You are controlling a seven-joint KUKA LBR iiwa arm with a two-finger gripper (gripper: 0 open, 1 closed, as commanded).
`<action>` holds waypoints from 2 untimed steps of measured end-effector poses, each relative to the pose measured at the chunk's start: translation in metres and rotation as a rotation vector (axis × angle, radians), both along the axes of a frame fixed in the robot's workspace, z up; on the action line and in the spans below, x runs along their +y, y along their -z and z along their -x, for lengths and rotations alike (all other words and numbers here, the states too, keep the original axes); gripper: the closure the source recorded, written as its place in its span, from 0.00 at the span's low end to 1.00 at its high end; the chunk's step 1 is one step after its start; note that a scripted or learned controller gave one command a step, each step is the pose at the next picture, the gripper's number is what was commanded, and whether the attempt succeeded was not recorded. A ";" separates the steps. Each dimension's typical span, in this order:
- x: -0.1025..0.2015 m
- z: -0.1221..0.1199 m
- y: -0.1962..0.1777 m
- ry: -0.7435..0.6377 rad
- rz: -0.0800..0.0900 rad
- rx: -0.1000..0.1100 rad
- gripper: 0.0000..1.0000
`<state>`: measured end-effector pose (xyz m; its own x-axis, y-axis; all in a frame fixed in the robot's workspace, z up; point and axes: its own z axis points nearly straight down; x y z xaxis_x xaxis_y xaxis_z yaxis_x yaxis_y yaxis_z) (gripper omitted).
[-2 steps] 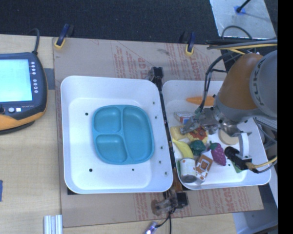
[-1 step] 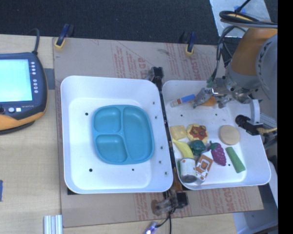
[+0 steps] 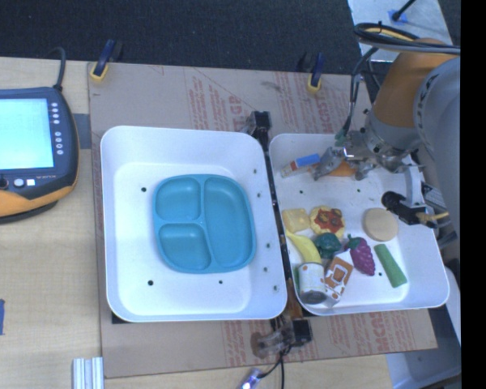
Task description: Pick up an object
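The pincer (image 3: 340, 162) sits low at the far end of the right bin (image 3: 425, 298), beneath the grey arm (image 3: 425, 112) with its orange band. Whether it is released or clenched cannot be told; the view is too coarse there. Nothing is seen between its tips.

Just left of the pincer lies a tube (image 3: 301, 164) with a blue and orange body, close to touching it. Any print on it is too small to read.

Nearer the camera than the pincer, well apart from it: a yellow block (image 3: 296, 220), a pizza slice (image 3: 328, 218), a banana (image 3: 304, 248), a green lump (image 3: 328, 244), grapes (image 3: 362, 255), a can (image 3: 310, 283) and a carton (image 3: 338, 275); their labels are unreadable. Right of these: a tan disc (image 3: 381, 224) and a green stick (image 3: 390, 265).

Far left of the pincer, the left bin (image 3: 130, 290) holds a blue divided plate (image 3: 204, 222). Further left sits a pendant (image 3: 26, 148).
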<state>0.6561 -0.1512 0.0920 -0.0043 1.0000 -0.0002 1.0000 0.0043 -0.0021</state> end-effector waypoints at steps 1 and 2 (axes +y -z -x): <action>-0.028 -0.001 -0.116 0.001 0.001 -0.002 0.00; 0.053 0.016 -0.074 -0.002 0.000 0.003 0.00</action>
<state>0.6405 -0.0980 0.1656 -0.0058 1.0000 0.0003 1.0000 0.0058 -0.0047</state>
